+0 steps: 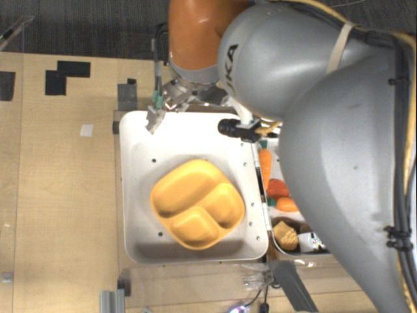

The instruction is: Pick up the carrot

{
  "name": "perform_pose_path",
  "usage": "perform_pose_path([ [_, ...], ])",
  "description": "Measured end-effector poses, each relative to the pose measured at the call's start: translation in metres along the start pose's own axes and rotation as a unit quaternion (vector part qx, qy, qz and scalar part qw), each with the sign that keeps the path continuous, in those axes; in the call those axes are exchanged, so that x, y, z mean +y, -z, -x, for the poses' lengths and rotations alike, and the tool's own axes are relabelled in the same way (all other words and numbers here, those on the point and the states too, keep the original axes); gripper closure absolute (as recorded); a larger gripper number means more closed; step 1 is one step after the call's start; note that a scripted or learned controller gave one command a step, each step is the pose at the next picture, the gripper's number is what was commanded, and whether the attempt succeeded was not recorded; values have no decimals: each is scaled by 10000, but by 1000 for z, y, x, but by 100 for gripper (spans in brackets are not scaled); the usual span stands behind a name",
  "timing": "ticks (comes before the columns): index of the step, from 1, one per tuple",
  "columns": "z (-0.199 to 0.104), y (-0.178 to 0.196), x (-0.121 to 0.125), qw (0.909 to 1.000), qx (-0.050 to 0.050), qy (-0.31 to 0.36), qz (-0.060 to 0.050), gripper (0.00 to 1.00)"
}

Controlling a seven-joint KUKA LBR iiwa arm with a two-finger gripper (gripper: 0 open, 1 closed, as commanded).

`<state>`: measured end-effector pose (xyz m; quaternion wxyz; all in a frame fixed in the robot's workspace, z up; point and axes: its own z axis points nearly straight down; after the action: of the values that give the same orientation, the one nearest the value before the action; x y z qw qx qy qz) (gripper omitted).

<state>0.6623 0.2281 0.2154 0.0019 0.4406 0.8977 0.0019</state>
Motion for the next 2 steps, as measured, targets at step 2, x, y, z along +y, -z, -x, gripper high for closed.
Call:
perform_pose_path([
  [2, 5, 188, 6, 9363, 0, -3512, 6, 0],
])
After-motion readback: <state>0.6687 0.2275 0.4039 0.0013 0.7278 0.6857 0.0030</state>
